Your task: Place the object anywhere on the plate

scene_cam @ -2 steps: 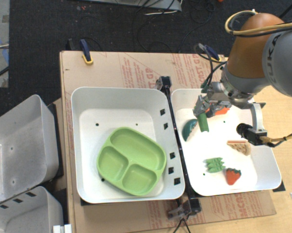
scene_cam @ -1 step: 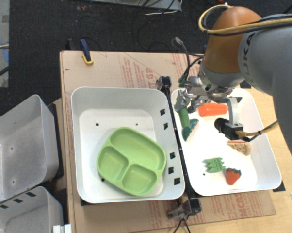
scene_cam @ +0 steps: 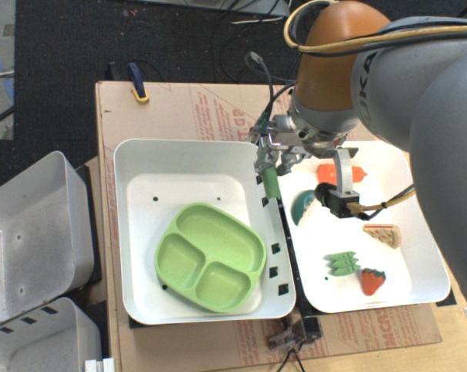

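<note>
A light green divided plate lies in the left white bin, toward its front right. My gripper hangs over the wall between the two bins, just past the plate's far right corner. A slender dark green object hangs upright from its fingers, above the left bin's right rim and clear of the plate.
The right bin holds an orange piece, a teal piece, a tan wedge, a green piece and a red strawberry. The grey arm covers the bin's far right. A grey tub stands at the left.
</note>
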`<act>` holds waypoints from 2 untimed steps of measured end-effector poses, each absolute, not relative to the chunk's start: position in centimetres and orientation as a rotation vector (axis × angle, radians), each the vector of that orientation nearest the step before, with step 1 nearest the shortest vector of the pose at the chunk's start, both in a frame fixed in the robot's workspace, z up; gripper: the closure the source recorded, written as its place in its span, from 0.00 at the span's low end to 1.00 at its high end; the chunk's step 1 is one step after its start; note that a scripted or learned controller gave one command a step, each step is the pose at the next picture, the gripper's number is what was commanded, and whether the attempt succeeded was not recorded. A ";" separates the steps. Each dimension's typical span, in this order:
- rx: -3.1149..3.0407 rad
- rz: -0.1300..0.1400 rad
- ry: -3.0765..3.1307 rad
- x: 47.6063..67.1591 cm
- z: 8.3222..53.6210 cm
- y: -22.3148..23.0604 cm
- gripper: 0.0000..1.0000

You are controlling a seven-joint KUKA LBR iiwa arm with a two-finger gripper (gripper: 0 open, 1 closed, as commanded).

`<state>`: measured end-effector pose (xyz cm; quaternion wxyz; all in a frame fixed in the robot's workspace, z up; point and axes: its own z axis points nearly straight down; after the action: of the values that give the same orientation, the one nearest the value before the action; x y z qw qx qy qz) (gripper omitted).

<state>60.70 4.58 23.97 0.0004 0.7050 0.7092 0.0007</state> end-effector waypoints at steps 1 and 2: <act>2.214 -0.001 2.232 60.3 22.7 9.7 1.00; 2.212 0.005 2.229 61.3 23.7 15.2 1.00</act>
<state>61.34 15.16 23.75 0.0005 0.7044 0.7098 0.0015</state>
